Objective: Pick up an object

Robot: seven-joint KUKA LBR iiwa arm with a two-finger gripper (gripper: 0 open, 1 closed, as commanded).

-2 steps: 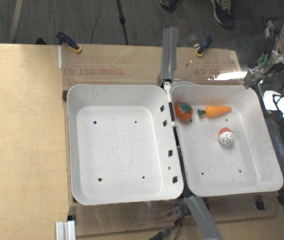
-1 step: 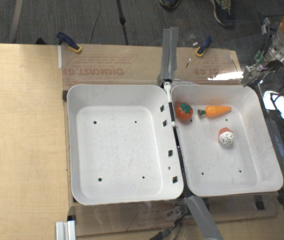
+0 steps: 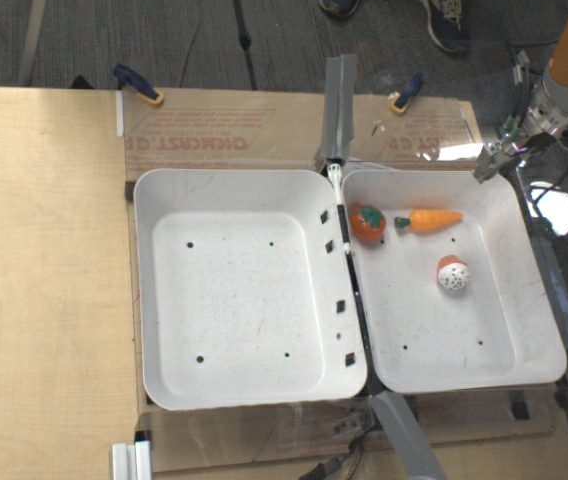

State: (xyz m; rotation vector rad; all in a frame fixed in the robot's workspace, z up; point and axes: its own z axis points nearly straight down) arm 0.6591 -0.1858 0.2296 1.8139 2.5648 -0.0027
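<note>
The right bin (image 3: 524, 298) holds three objects. A red tomato-like toy (image 3: 368, 223) lies near its far left corner. An orange carrot toy (image 3: 430, 220) with a green end lies just right of it. A white speckled ball with a reddish top (image 3: 452, 275) sits closer to the bin's middle. My gripper (image 3: 496, 158) hangs at the far right, above the right bin's far right corner, well apart from all three objects. Nothing shows between its fingers.
The left bin (image 3: 149, 268) stands beside the right one, joined by a grey divider (image 3: 339, 118). Two blue and yellow clamps (image 3: 136, 83) (image 3: 405, 92) pin the cardboard at the back. Cables (image 3: 554, 198) run along the right edge.
</note>
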